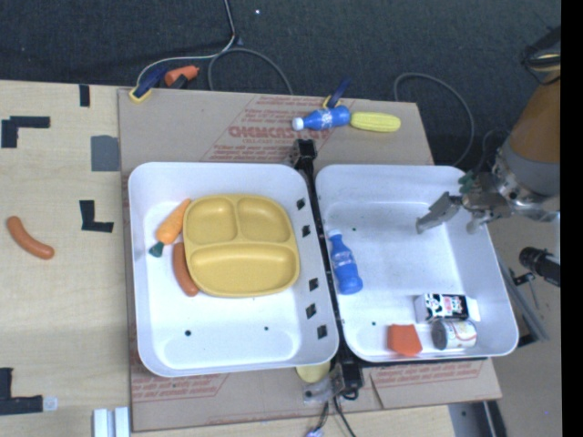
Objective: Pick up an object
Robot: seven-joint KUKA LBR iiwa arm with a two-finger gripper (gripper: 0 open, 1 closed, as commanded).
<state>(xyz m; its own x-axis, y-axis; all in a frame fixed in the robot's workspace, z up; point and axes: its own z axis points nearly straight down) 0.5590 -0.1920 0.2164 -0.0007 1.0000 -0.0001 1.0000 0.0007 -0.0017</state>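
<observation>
- Small blue plastic bottle [344,264] lies at the right white bin's [496,267] left side, untouched; orange block [404,339] and small carton [447,307] near its front.
- Gripper [453,213] hovers over the far right, jaws spread, pinching nothing.
- Pick not yet begun.

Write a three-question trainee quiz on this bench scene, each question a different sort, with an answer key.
1. True or false: the yellow divided plate lies in the right bin.
2. Multiple choice: which lies nearest the left wall of the right bin? A) orange block B) blue bottle C) black-and-white carton
3. Fill in: the claw hangs over the ____ bin.

Key
1. False; it lies in the left bin, with the carrot and sausage at its left edge.
2. B
3. right
</observation>
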